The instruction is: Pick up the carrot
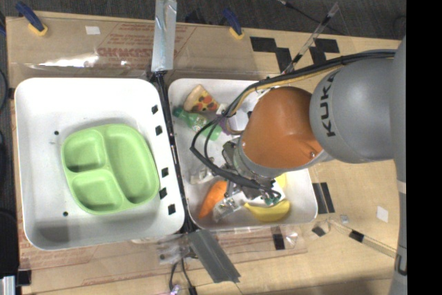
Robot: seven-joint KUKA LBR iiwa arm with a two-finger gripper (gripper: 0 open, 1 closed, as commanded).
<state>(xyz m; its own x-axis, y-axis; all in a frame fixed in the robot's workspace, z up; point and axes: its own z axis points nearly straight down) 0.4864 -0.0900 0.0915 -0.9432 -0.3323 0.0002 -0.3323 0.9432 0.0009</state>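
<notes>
- Arm (pixel 345 114) first, since it sits closest to the lens and hogs the shot: big grey body coming in from the right, orange band hanging low over the right bin.
- Both white bins next. Left bin (pixel 27 148) has a green divided plate (pixel 107 166) sitting in the middle of it, well apart from any of the action.
- Right bin (pixel 307 214) is the busy one: a pizza-slice toy (pixel 202 100) up near the far rim, something green (pixel 190 117) just below it, and a yellow banana-ish thing (pixel 271 209) along the near side.
- Carrot (pixel 213 198) lies tilted near the front-left corner of the right bin, close to the wall between the bins.
- Gripper (pixel 231 200) is down low just beside the carrot, right next to it. Honestly can't tell what the pincer is doing, the wrist and cables hide it.
- My read: it's at the reach-down/grasp step, carrot not lifted yet. Next move needs the pincer centred across the carrot's body, a firm close, then a straight lift clear of the banana and the bin wall.
</notes>
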